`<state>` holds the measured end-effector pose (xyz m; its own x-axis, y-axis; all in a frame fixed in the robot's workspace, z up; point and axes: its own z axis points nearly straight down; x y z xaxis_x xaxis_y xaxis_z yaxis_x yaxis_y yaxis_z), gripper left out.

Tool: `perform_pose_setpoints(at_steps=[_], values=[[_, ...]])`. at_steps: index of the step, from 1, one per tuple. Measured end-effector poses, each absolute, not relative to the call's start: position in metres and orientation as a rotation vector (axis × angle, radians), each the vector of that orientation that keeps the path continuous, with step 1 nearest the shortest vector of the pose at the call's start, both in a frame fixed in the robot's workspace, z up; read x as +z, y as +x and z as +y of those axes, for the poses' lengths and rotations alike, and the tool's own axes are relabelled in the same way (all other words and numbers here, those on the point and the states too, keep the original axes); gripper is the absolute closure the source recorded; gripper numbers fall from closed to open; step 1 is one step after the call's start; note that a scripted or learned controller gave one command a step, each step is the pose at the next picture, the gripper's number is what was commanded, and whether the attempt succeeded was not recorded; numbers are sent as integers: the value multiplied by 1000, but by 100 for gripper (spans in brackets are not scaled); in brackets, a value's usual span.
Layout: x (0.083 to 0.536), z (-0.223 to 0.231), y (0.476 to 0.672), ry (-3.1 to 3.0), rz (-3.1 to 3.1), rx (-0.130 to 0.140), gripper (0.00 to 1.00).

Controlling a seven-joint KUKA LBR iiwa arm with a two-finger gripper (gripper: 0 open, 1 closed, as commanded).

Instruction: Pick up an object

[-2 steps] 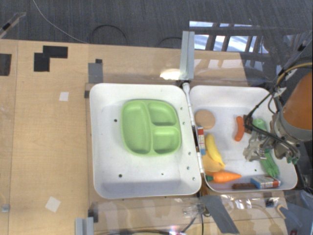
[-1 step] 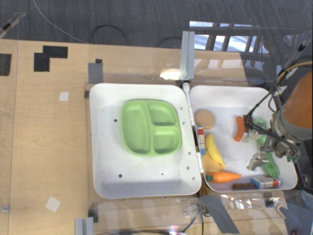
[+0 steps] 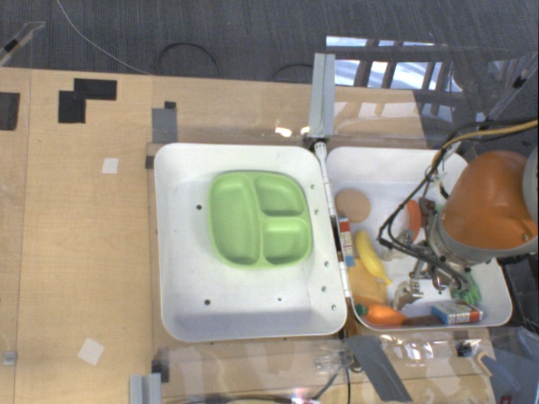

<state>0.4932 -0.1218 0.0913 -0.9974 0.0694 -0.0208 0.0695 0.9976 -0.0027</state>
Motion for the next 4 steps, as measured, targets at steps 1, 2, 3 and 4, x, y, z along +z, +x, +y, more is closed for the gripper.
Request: perform_pose_setpoints(at_steps=[1,2,3,4], values=[[103,-178,585,103,3125,-5,0],[89,-144,599,177,3123,0,0],[89,-151,609,71,3128,-2,0],[89,-160,630,-236,3119,-3,0]])
